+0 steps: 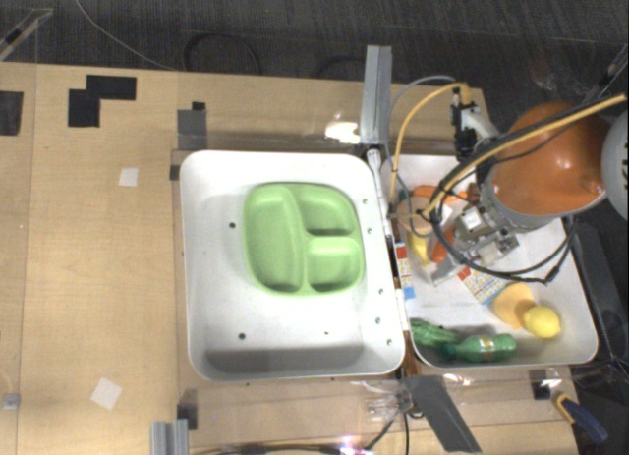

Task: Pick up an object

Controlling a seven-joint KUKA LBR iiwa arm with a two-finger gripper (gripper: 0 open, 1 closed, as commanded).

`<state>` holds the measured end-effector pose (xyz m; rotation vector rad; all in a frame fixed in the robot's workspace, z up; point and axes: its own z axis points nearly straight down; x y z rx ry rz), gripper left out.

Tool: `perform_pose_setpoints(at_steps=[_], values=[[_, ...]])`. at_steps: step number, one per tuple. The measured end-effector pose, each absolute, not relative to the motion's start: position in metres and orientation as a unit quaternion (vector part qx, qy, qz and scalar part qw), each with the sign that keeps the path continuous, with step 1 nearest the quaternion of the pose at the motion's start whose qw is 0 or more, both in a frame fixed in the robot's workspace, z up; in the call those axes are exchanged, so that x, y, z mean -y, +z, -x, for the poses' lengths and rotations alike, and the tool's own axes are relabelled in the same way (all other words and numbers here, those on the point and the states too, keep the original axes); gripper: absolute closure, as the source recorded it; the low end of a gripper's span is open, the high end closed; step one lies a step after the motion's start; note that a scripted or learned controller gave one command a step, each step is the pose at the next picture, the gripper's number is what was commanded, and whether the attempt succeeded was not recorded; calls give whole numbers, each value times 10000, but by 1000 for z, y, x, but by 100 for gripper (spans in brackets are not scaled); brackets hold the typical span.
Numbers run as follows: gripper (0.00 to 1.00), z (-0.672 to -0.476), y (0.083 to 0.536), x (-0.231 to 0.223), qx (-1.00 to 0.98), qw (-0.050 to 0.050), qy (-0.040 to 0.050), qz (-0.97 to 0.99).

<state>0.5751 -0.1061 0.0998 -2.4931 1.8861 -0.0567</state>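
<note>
- Overhead, a wooden surface (88, 276) bears two white bins; dark carpet (246, 1) beyond
- left bin (211, 345): green divided tray (300, 237)
- right bin (580, 340): lemon (542, 321), green object (462, 342)
- gripper (462, 247) low over right bin; jaws' state unclear

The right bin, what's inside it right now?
The right bin holds a yellow lemon-like fruit, an orange-yellow piece beside it, a green object along the near wall and a printed packet. The arm covers the far half.
</note>
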Motion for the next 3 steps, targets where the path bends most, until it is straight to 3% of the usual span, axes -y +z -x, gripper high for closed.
perform_pose_setpoints(at_steps=[1, 2, 3], values=[[0, -593, 97, 102, -5387, 24, -109, 8424], [100, -598, 112, 101, -5371, 65, -188, 8433], [100, -630, 253, 136, -6124, 46, -69, 7905]])
